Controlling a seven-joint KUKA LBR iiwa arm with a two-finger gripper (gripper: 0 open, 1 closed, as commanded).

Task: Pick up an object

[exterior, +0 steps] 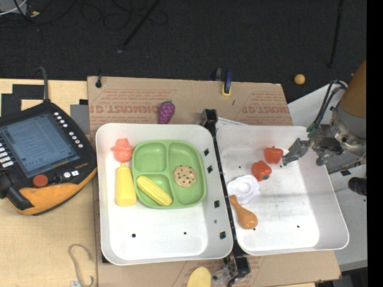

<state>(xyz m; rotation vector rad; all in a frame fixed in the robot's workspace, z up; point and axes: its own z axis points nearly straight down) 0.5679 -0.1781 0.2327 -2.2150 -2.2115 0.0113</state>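
Orange and black, a pendant (42,154) is lying at the left of the bench (36,244), out of the arm's way. Next to it the left bin (155,244) is holding a green tray (169,151) with a corn cob (154,191) and a cookie (184,176) sitting in its compartments; a yellow bottle (125,186) and a pink toy (121,150) are lying just beside the tray's left rim. A purple grape bunch (166,111) is resting on the cardboard behind that bin, and a yellow piece (199,277) is lying in front of it.

In the right bin (311,232) the likely targets are sitting loose: a drumstick (243,213) near the front, a white piece (243,187) touching it, and two red items (267,162) close together toward the back. Their clustering on the bin's left half is leaving the right half bare for an approach.

The end effector (296,150) is reaching in from the right, hanging just beside the rear red item, probably lining up on it. Nothing is showing between its fingers; whether they are spread or closed, I cannot tell. Judging by this, the pick is not yet made.
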